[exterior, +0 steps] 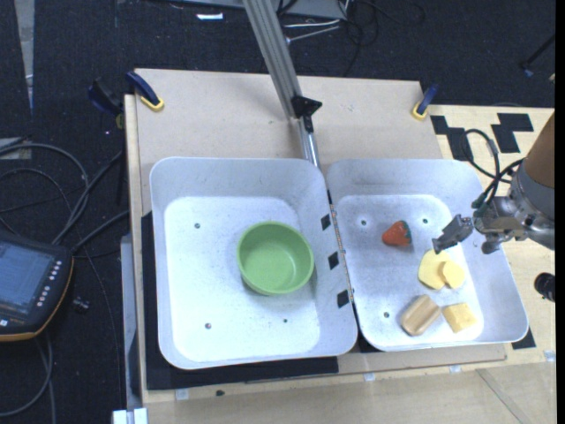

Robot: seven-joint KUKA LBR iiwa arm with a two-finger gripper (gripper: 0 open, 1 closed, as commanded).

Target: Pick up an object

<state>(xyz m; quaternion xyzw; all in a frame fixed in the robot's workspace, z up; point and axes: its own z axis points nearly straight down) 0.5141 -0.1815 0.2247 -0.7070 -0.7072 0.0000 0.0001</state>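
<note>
The right bin (494,263) holds a small red strawberry-like piece (397,234), a rounded yellow piece (440,272), a tan block (418,314) and a yellow block (459,317). My gripper (470,238) reaches in from the right and hovers over the bin's right half, just above and to the upper right of the rounded yellow piece. Its two dark fingers stand apart, open, with nothing between them. The red piece lies a short way to the gripper's left.
A green bowl (275,257) sits in the middle of the left bin (177,237). A slanted metal pole (274,51) rises behind the bins. The dividing rim (335,246) between the bins carries black clips.
</note>
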